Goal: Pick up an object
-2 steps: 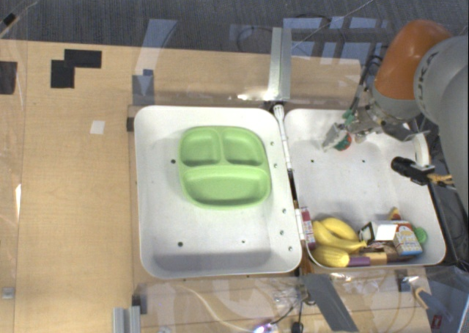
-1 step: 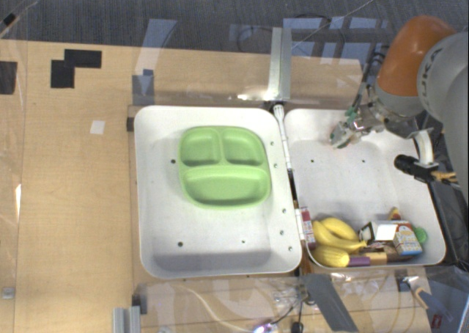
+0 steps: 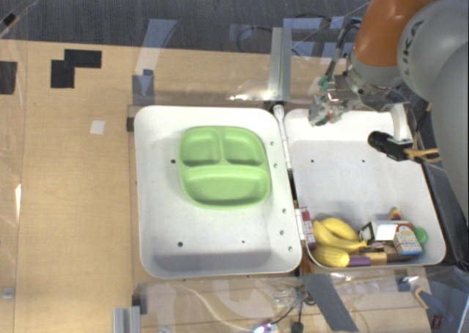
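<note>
Two bananas [image 3: 333, 240] beside small cartons [image 3: 396, 238] at the right bin's [image 3: 352, 170] lower edge, green divided plate [image 3: 223, 165] in left bin [image 3: 157, 199], gripper [image 3: 324, 110] at upper right over that bin's far rim, grip state unclear, arm [image 3: 410, 27] bent down from the right.

1. One fixed camera looks down at a slant on the bench [image 3: 66, 177] from above.
2. Both white bins fill mid-frame: the left bin [image 3: 157, 199] and the right bin [image 3: 344, 170].
3. The arm [image 3: 418, 23] enters at the right bin's far corner.

Grey arm [image 3: 440, 38], orange band [image 3: 387, 20] above wrist, thin cables near hand [image 3: 322, 113].
</note>
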`<state>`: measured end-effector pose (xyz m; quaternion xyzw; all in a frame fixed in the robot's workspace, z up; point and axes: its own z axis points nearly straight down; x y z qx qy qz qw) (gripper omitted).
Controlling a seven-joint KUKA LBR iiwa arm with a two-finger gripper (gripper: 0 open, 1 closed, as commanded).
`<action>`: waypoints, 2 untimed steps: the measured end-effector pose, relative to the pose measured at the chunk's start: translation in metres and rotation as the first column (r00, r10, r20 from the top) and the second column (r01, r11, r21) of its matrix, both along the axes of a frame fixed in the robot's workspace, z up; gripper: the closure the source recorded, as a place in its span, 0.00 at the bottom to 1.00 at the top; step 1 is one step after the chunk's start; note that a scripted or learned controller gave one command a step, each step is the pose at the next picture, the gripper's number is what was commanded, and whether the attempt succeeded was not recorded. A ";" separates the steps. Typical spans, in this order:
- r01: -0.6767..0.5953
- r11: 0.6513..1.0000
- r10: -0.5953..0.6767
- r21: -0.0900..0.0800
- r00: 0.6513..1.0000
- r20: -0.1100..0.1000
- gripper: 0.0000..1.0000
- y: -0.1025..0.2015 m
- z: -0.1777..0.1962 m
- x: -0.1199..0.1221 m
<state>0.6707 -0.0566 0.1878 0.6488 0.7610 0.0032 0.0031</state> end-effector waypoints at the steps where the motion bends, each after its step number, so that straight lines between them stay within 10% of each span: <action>1: -0.018 1.000 0.018 -0.001 1.000 -0.002 1.00 -0.031 0.035 -0.026; 2: -0.019 1.000 0.019 0.000 1.000 -0.004 1.00 0.027 -0.002 -0.033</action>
